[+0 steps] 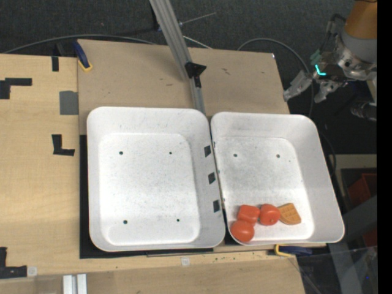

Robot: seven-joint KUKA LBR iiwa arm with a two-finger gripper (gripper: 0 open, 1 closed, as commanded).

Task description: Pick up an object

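The end effector (313, 86) hangs above the table's far right corner, outside both bins and well apart from anything it could lift. Its fingers appear spread apart with nothing between them.

The candidates lie in the right bin (306, 127), bunched against its near wall: 3 red pieces (252, 220) touching one another, and an orange waffle-like piece (290, 214) just beside them on the right. The left bin (101, 164) offers no target.

To do this step well, the arm should travel over the right bin and descend on a piece at the cluster's edge. The orange piece looks the easiest choice, since one side is free. Clearance from the near wall will likely matter for the fingers.
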